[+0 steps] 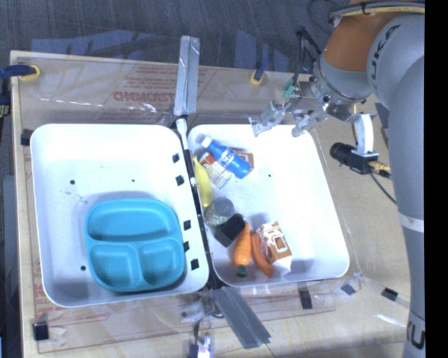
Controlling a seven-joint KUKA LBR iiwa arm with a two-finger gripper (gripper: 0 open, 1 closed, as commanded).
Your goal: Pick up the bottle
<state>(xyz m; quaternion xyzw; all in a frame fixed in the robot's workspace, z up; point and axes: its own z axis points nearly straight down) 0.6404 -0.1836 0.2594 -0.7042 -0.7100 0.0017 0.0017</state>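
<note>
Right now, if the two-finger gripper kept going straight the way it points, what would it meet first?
The two-finger gripper hangs over the right white bin's far rim, fingers spread, pointing down and left. Likely first: bare bin floor near the blue-and-white plastic bottle, though depth is unclear.

The bench (373, 222) has a pale wood-grain top under a clear sheet printed with red lettering. 2 white bins sit directly on it, side by side and touching along their inner walls. The left bin (52, 177) is well inside the bench's left edge. The right bin (313, 192) lies nearer the right side. A grey bar (187, 73) lies on the bench behind the bins' junction. A blue clamp (15, 71) grips the far left corner.
</note>
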